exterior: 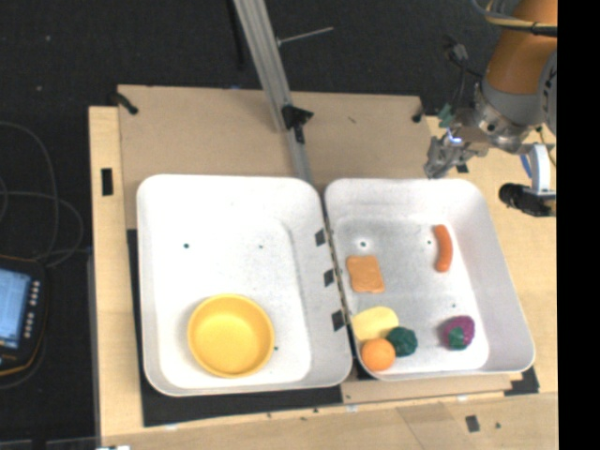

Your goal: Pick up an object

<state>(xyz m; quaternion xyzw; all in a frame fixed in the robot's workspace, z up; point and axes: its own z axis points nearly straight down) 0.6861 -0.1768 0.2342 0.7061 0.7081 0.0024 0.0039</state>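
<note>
The right bin [478, 204] holds several small items: an orange sausage [442, 248] near its right side, a tan cracker-like slab [366, 274], a pale yellow block [374, 322], an orange ball [378, 354], a dark green piece [404, 341] and a purple piece [457, 332]. A yellow bowl [231, 335] sits at the front of the left bin [187, 204]. My gripper [445, 160] hangs above the far rim of the right bin, well behind the sausage, with nothing visible in it.
A grey metal pole [267, 64] slants up from behind the seam between the bins. Brown board [356, 129] lies behind the bins. A black handheld screen [14, 312] sits off the bench at the left.
</note>
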